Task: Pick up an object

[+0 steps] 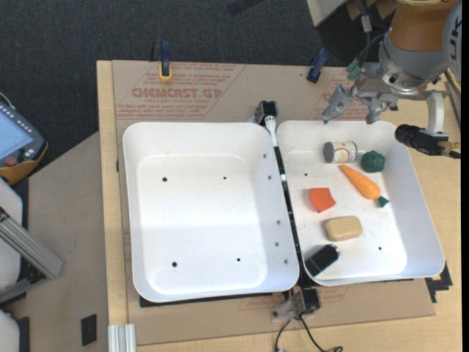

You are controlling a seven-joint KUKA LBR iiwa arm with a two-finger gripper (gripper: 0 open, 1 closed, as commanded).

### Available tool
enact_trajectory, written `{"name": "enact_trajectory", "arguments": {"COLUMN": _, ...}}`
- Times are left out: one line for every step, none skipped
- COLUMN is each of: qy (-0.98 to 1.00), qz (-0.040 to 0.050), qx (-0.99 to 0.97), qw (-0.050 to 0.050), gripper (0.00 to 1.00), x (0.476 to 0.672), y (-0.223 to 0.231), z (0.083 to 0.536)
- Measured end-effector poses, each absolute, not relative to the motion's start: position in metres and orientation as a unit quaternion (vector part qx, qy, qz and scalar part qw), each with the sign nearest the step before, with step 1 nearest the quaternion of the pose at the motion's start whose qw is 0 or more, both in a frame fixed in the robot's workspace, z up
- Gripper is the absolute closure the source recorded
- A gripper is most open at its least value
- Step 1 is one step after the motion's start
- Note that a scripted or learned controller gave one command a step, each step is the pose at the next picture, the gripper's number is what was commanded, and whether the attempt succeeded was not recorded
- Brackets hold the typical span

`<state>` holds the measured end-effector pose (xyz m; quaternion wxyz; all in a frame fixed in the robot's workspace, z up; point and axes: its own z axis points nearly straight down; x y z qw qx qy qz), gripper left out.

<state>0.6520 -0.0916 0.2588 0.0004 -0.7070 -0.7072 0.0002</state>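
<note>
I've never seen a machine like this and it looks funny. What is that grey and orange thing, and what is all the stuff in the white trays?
That is a robot arm, coming in from the right. The camera sits above the bench and looks down at a slant. At the arm's end is a pincer with two fingers for grabbing things. Its fingers are spread apart and it holds nothing; it hovers over the back edge of the right tray. In that tray lie a toy carrot, an orange block, a tan soap-like lump, a small jar on its side, a dark green lump and a black thing. Beside it is the left tray. The robot's job is to pick one thing up.
</note>
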Motion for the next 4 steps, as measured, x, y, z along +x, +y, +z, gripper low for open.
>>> {"name": "enact_trajectory", "arguments": {"qy": -0.705, "qz": 0.0027, "qx": -0.709, "qw": 0.004, "gripper": 0.0, "x": 0.58, "y": -0.161, "z": 0.173}}
{"name": "enact_trajectory", "arguments": {"qy": -0.707, "qz": 0.0001, "qx": -0.708, "qw": -0.002, "gripper": 0.0, "x": 0.608, "y": -0.193, "z": 0.12}}
{"name": "enact_trajectory", "arguments": {"qy": -0.707, "qz": 0.001, "qx": -0.707, "qw": 0.002, "gripper": 0.0, "x": 0.58, "y": -0.193, "z": 0.083}}
{"name": "enact_trajectory", "arguments": {"qy": -0.707, "qz": -0.0003, "qx": -0.708, "qw": -0.001, "gripper": 1.0, "x": 0.582, "y": -0.193, "z": 0.096}}
